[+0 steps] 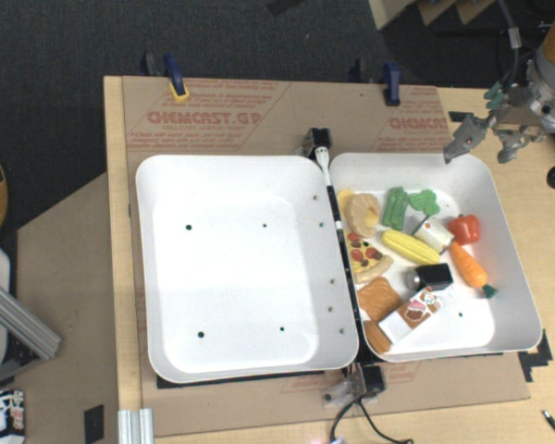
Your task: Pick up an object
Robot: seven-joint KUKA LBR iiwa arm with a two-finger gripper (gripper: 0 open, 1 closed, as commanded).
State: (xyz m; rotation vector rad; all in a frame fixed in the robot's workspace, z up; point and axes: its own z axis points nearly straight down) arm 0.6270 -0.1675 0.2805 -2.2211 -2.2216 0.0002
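Observation:
My gripper (486,145) hangs at the upper right, above the far right corner of the right bin (509,322). Its two grey fingers (462,141) are spread apart with nothing between them. The right bin holds several toy foods: a green piece (408,206), a yellow corn cob (410,245), a red pepper (464,228), an orange carrot (470,268), a pizza slice (367,256), a bread piece (361,212), a black block (433,276) and a brown toast slice (379,298). All of them lie below and to the left of the gripper.
The left bin (166,276) is bare white with a few dark dots. Both bins sit on a cardboard sheet (259,109) held by blue clamps (176,80) at the back. A black clip (318,141) joins the bins at the far edge.

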